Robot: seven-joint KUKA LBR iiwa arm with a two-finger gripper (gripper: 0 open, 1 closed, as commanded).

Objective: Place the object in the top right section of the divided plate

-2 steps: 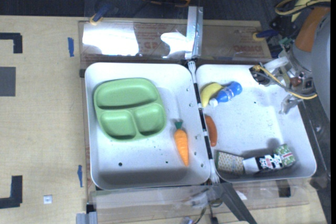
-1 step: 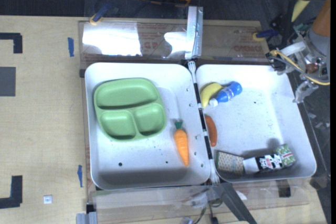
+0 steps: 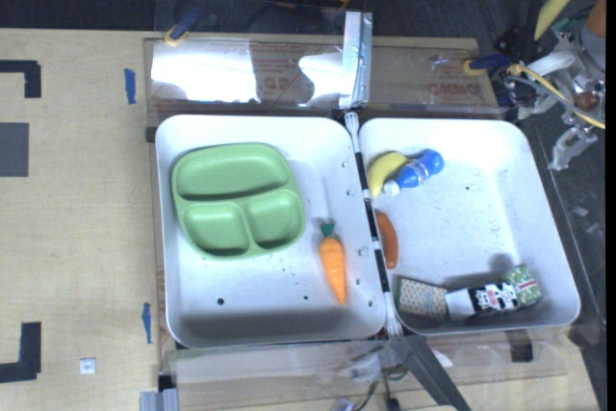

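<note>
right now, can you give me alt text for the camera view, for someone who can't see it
Two shallow white bins sit side by side: the left bin holds a green divided plate and a toy carrot, while the right bin holds a banana, a blue bottle, an orange sausage-shaped item and packaged items. The gripper hangs at the right edge.

We note a pale green divided plate point(image 3: 234, 199) in the white left bin point(image 3: 192, 303). The carrot point(image 3: 333, 267) is orange with a dark green top. In the white right bin point(image 3: 539, 207) we log a yellow banana point(image 3: 382, 168), a blue bottle point(image 3: 416, 169) with white cap, an orange-red sausage-like piece point(image 3: 388, 238), and a black-and-white cow-patterned carton point(image 3: 496, 297).
</note>
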